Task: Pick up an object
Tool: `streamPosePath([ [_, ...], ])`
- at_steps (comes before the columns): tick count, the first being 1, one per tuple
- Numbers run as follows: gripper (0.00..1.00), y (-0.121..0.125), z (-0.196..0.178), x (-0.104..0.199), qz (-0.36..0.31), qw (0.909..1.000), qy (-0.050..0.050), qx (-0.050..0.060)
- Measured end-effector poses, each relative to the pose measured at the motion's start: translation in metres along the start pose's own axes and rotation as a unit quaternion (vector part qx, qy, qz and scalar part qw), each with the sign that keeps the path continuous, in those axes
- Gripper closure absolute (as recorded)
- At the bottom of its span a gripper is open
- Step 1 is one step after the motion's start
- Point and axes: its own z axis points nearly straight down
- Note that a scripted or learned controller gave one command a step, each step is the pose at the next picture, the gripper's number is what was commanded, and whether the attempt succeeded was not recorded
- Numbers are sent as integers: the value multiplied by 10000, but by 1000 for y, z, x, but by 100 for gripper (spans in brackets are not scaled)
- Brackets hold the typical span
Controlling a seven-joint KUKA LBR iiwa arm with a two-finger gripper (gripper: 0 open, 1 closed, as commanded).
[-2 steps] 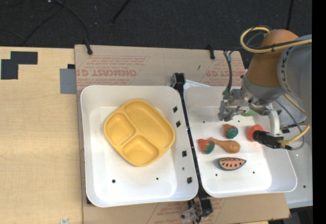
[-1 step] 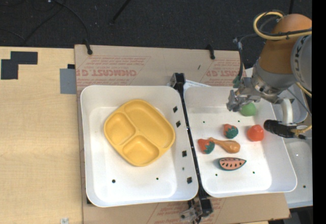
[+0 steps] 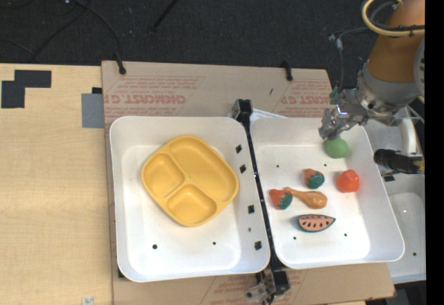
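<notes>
In the right bin [image 3: 361, 241] lie several toy foods: a green ball [image 3: 337, 148] near the back, a red and green strawberry [image 3: 314, 178], a red tomato [image 3: 347, 181], a tan drumstick [image 3: 306, 195], a second strawberry [image 3: 280, 198] at its left end and a watermelon slice [image 3: 316, 222]. My gripper [image 3: 334, 127] hangs at the bin's back right, just above and slightly left of the green ball. Nothing shows between its fingers.
The left bin [image 3: 139, 241] holds a yellow divided plate [image 3: 189, 179]. A black clip rail [image 3: 254, 186] separates the bins. Cardboard [image 3: 208, 92] lies beneath them. The arm's orange band [image 3: 402, 19] and cables rise at the right.
</notes>
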Motion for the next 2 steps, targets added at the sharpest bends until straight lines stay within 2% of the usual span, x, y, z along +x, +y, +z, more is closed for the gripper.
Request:
streamPosePath([
  [1,100,-4,-6,57,-17,10000,14,29],
  [2,100,-21,6,105,-13,10000,11,44],
])
